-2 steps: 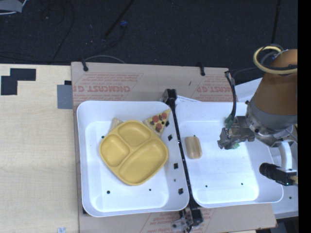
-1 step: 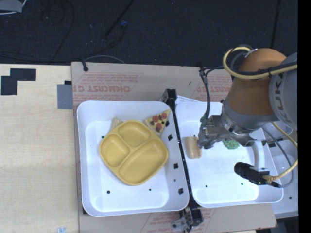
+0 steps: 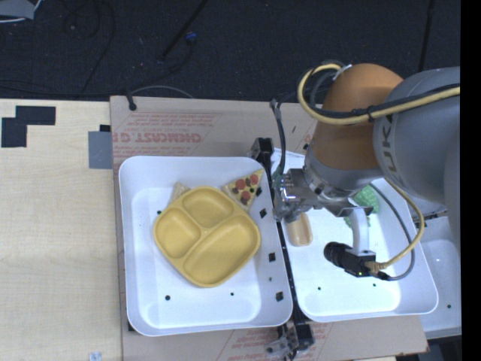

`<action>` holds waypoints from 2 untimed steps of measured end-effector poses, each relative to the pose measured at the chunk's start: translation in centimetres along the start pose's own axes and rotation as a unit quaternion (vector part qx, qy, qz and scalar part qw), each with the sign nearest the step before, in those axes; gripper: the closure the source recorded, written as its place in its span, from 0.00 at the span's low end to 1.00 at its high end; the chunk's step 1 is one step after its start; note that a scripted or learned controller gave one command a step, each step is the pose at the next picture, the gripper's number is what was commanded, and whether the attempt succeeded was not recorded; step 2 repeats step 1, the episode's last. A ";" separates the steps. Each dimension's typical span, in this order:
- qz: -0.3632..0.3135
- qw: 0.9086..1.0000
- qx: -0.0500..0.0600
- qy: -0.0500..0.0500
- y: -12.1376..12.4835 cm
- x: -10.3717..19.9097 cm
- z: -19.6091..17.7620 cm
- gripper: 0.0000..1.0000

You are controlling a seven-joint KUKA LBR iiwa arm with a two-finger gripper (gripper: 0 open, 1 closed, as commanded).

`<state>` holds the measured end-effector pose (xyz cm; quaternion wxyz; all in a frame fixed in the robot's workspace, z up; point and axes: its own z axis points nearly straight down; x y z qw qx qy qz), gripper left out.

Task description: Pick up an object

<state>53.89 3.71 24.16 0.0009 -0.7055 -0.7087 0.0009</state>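
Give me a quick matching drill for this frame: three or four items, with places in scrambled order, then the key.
Items:
1. yellow divided plate
2. pizza slice toy
3. tan object
4. green object

Places:
A. right bin, near the divider, under the wrist
B. left bin, centre
C. right bin, far side, partly hidden by the arm
D. left bin, far right corner, behind the plate

Pairs: 1-B, 2-D, 3-A, 4-C
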 end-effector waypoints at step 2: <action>0.000 1.000 0.000 0.001 0.9 5.4 -0.4 1.00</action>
